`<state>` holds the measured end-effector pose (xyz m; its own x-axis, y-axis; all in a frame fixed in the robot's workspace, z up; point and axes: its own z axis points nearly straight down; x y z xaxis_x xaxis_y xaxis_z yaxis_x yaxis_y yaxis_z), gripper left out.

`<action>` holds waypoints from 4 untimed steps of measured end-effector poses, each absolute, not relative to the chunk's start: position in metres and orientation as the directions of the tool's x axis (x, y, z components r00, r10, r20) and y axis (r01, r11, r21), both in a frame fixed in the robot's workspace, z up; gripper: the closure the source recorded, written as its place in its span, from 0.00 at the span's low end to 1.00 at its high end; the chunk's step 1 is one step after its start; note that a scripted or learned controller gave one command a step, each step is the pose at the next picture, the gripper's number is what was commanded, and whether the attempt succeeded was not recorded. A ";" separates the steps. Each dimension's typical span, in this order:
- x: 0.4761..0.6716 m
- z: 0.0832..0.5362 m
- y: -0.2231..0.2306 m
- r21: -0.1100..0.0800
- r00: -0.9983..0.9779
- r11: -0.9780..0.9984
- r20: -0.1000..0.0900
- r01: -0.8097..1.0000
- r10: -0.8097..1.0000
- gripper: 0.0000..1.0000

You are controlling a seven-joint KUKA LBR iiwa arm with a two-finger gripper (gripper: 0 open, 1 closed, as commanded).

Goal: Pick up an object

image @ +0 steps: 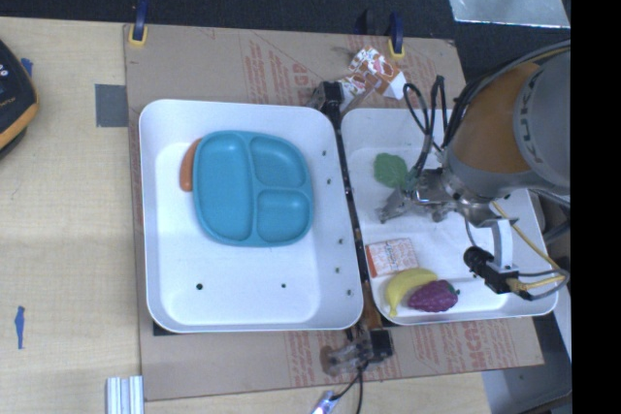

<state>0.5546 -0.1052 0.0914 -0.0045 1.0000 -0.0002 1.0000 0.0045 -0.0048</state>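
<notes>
In the right bin [361,139] lie a green leafy piece [391,171], a small white and orange packet [392,256], a yellow banana [407,283] and a purple fruit [432,297]. My gripper [403,201] hangs low in that bin, just below the green piece and above the packet. Its metal fingers [393,206] point left and nothing shows between them. In the left bin [165,286] a blue divided plate [254,188] lies over an orange item [185,169] that peeks out at its left side.
The grey arm with its orange band [505,131] covers the right bin's right side, with black cables looping above it. A crumpled wrapper [374,73] lies behind the bins. A yellow and black device [15,102] sits at the far left of the bench.
</notes>
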 end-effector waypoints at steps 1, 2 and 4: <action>0.657 0.097 -0.102 -0.002 -0.004 0.004 0.000 1.000 1.000 0.00; 0.634 0.092 -0.096 -0.004 -0.003 0.003 -0.001 1.000 1.000 0.00; 0.634 0.102 -0.096 -0.007 -0.005 0.005 0.000 1.000 1.000 0.00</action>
